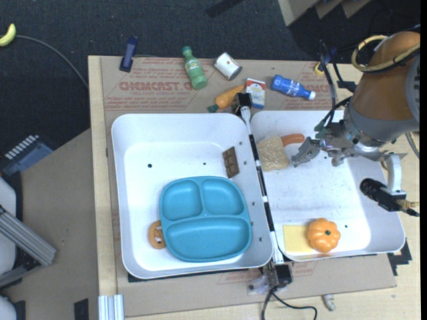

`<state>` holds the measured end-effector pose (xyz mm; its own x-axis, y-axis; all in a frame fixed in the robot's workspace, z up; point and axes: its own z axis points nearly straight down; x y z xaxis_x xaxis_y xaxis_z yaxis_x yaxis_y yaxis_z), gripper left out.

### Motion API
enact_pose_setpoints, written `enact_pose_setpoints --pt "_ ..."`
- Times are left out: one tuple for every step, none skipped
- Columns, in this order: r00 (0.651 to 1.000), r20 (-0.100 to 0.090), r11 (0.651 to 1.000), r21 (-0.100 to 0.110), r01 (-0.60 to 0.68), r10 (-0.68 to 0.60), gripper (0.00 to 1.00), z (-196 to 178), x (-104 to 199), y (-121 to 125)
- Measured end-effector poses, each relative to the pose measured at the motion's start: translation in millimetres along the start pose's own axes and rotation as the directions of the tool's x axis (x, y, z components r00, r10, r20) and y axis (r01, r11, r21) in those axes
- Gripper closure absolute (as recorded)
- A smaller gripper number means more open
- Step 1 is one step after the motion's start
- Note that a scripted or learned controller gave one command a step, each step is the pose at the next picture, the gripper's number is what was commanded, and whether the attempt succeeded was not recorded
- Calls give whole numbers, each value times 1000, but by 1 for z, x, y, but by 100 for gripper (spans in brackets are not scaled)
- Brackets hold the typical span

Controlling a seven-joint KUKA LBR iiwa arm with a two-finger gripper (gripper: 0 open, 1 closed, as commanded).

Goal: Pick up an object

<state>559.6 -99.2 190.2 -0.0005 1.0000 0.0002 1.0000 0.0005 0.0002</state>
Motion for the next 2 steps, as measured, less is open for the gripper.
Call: enact_pose_setpoints --pt "1000 0 1000 3 -1 1 0 107 -43 106" --pt "1000 0 1000 1 -1 1 0 106 -35 46"
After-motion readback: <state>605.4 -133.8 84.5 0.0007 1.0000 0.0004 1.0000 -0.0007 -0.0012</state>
